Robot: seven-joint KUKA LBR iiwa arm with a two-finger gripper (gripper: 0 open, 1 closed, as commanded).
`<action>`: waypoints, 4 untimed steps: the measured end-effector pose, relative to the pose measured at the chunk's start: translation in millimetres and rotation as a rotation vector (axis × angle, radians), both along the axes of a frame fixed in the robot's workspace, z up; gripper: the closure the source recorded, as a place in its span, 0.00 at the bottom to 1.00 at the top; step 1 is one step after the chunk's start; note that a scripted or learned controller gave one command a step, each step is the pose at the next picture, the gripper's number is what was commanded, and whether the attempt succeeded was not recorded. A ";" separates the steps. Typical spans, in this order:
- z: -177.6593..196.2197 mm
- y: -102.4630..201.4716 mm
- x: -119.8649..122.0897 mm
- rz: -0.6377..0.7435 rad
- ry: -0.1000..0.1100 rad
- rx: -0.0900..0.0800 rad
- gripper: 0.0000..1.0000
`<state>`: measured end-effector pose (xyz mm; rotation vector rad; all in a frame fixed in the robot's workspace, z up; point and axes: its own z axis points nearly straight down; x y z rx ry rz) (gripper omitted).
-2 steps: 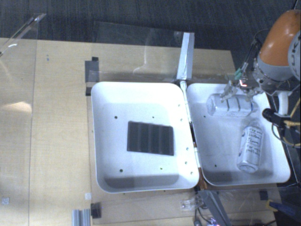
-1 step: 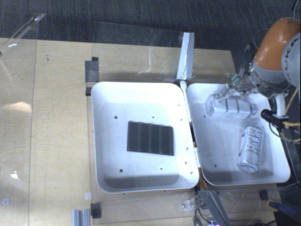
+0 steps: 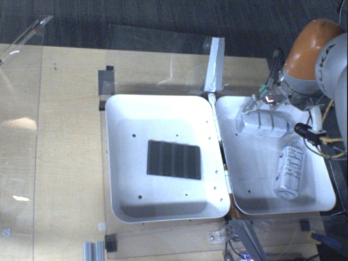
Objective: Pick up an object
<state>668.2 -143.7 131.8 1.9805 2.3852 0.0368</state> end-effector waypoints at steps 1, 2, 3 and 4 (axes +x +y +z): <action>-1.5 -2.5 -2.5 0.071 -0.003 -0.004 0.00; -3.1 2.9 2.2 0.178 -0.001 -0.017 0.00; 12.1 7.9 6.7 0.186 -0.015 -0.012 1.00; 10.1 10.7 4.9 0.188 -0.004 -0.006 0.00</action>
